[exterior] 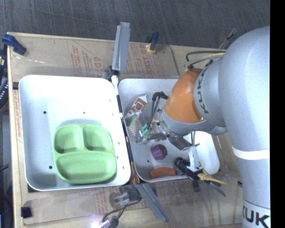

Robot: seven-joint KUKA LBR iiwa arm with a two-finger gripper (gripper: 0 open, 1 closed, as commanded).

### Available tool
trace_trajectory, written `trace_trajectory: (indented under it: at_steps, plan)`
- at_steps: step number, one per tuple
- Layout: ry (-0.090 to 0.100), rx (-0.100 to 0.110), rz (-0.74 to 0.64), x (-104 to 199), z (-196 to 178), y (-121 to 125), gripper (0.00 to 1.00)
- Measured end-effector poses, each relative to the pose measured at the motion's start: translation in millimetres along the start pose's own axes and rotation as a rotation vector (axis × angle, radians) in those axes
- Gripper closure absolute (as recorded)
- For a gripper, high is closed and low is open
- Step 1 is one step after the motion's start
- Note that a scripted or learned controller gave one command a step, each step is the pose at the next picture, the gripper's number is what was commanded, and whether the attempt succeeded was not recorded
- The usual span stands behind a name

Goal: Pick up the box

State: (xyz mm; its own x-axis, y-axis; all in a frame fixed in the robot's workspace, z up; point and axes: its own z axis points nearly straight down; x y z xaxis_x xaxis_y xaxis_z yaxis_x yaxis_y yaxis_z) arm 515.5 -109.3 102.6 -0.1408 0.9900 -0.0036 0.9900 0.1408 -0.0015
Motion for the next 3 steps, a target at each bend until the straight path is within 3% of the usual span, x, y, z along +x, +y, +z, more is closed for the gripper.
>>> trace_trajectory:
  at_steps: [1,2,3]
  plan:
    - [0.002,-0.003,-0.324,-54.0,-61.5,-31.4,1.0]
    - [0.004,-0.002,-0.368,21.3,-128.7,-28.7,1.0]
    - [0.003,-0.002,-0.692,28.5,-139.8,-34.2,1.0]
